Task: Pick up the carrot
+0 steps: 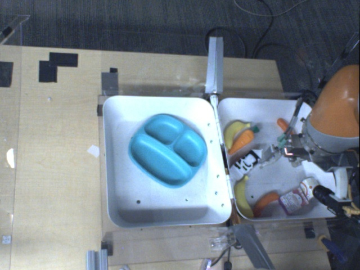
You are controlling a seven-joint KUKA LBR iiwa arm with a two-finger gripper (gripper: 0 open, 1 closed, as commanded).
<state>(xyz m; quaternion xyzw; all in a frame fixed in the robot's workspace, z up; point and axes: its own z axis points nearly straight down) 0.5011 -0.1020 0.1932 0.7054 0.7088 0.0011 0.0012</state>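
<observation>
two bins: the carrot (242, 140) lies far-left in the right bin (264, 104), the gripper (272, 153) just right; its grip state unclear.

Carrot (242, 140): orange, green stub at its far-right end. Lies tilted in right bin's far-left part, against a yellow banana.

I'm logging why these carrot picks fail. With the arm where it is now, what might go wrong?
1. The carrot lies against a yellow banana by the bin divider, so the gripper may catch both or hit the wall.
2. A black-and-white item sits between gripper and carrot and could get pushed.
3. Another orange piece lower down could be mistaken for the target.
</observation>
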